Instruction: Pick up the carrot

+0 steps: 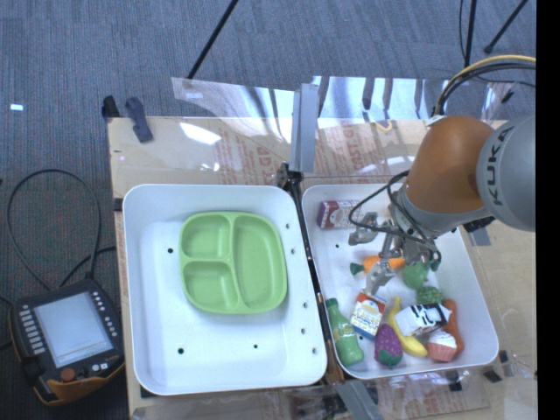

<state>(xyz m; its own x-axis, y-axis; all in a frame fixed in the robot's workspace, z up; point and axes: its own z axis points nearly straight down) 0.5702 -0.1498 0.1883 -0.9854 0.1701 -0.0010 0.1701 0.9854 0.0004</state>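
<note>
The carrot is a small orange piece with a green top, lying in the middle of the right bin. My gripper hangs low inside that bin, right over the carrot's orange end and covering part of it. The grey arm with its orange band reaches in from the right, above the bin's far right part. Whether the carrot is gripped does not show.
Around the carrot lie a brown carton, a green vegetable, a small juice box, a green bottle, a purple eggplant, a banana and a cupcake. A green divided plate sits in the left bin.
</note>
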